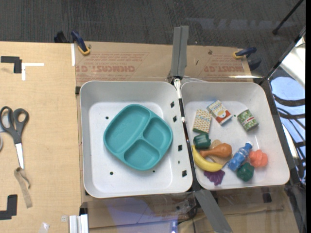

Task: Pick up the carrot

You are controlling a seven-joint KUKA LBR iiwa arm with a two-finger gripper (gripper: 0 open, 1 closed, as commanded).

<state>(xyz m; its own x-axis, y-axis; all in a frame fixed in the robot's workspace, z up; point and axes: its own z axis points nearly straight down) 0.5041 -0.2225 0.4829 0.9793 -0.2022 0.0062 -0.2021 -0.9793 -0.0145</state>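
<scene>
I see a pale wooden worktop (39,130) with scissors (14,125) on its left, a printed cardboard sheet (121,62) clamped under the two white bins, and dark carpet (121,8) beyond. The left bin (92,178) holds a teal divided plate (138,136). In the right bin (272,130), what I take for the carrot (217,151) lies in the toy clutter, touching the banana (206,163), its narrow end hard to make out, and I cannot tell how the jaws stand.

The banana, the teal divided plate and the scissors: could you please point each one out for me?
banana (206,162): camera view, middle of its yellow curve.
teal divided plate (127,126): camera view, floor of its largest compartment.
scissors (18,147): camera view, on the blades below the handles.
</scene>
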